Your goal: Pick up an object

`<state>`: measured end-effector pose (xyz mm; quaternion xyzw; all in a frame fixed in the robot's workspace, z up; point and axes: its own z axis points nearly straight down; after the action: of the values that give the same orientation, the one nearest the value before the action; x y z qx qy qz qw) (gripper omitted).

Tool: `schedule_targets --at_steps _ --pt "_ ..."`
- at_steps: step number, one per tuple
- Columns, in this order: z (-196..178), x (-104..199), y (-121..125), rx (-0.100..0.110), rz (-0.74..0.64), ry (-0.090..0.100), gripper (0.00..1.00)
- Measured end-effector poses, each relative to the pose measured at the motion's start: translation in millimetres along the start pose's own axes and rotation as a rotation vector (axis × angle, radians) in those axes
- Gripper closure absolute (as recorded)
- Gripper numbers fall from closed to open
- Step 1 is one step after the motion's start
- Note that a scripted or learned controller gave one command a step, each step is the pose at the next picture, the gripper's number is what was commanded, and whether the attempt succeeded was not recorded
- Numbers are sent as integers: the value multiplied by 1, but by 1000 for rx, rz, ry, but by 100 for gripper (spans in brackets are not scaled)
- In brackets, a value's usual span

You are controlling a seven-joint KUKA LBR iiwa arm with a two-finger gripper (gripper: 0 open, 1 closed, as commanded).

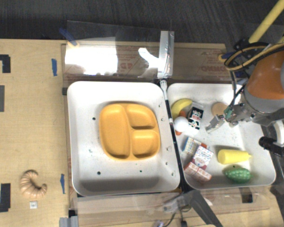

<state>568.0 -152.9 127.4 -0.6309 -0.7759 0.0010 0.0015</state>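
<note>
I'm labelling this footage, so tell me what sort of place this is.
Probably a robotics lab's pick-test bench: two white bins on a taped plywood bench, a KUKA arm reaching over toy food like a banana, and an orange divided tray.

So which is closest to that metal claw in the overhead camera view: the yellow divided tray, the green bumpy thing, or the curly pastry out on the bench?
From the gripper, in the right bin:
1. Green bumpy object, at the near edge of the same bin.
2. Yellow divided tray, in the middle of the left bin.
3. Curly pastry, out on the bench, past the left bin.
</note>
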Motion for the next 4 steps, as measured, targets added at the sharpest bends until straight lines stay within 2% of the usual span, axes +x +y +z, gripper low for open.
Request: schedule_targets --at_steps 1,2,3,4 --pt "21 27 9 -31 224 -17 0" --pt "29 -52 65 -24 -3 -14 0" --pt "30 -61 19 -23 -407 -20 0" --pt "31 -63 19 -25 -403 -17 0"
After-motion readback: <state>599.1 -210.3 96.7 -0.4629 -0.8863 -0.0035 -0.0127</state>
